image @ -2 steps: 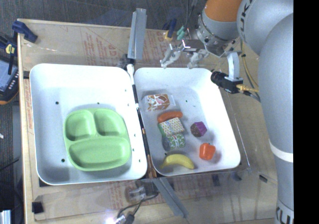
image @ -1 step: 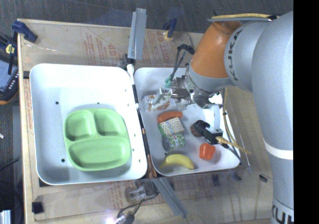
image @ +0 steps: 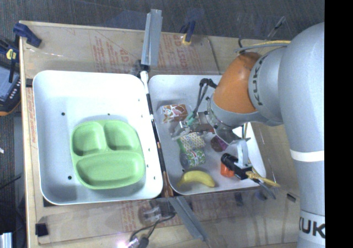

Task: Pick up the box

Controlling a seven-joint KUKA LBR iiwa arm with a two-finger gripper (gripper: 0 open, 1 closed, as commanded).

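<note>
Box (image: 192,149): patterned carton, right bin (image: 165,84); likely light, stiff, crushable. Grip across narrow sides. Gripper (image: 190,125) above it; jaws' state indeterminable.

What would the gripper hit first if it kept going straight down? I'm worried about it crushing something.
Probably the patterned box: the gripper sits just above it in the right bin, with a red-and-white packet beside it. Depth is hard to judge from this one slanted view.
</note>
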